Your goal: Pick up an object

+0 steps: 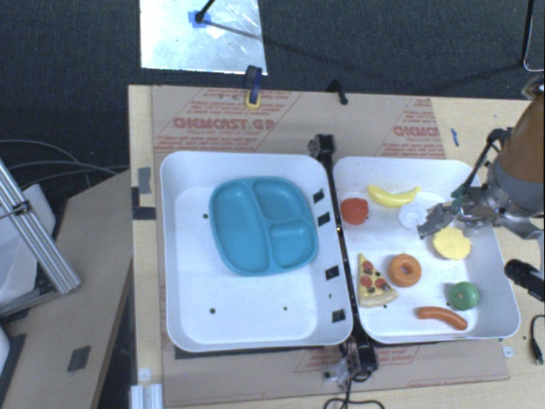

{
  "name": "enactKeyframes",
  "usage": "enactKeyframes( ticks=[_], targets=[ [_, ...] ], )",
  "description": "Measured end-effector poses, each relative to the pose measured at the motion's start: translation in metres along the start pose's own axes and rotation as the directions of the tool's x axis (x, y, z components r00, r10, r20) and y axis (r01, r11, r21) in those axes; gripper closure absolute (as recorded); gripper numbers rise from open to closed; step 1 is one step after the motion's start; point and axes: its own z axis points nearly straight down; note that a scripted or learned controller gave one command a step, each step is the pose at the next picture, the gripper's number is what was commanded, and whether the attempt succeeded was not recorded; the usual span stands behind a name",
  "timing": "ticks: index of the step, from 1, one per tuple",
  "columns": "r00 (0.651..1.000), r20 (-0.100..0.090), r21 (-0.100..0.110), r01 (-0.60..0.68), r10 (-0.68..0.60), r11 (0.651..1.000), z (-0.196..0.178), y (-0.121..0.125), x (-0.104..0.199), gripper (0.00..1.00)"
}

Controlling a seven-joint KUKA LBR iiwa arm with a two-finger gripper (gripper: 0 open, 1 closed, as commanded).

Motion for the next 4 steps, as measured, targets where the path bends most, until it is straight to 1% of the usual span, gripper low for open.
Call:
enactKeyframes(
  ticks=[1,2,3,4],
  targets=[
    [1.0,0.001,-0.004,0.002,-0.002,1.0,-0.011,0.001,0.0,1.0],
    [1.0,-0.006,0.002,0.013,-0.013,1.0,-0.006,-0.038,0.135,1.0],
    [1.0,-0.005,0.001,0.013,-0.013,1.0,0.012,-0.035,0.253,1.0],
    [1.0,0.0,0.001,0.003,-0.003,1.0,0.115,-0.052,0.283,1.0]
  ],
)
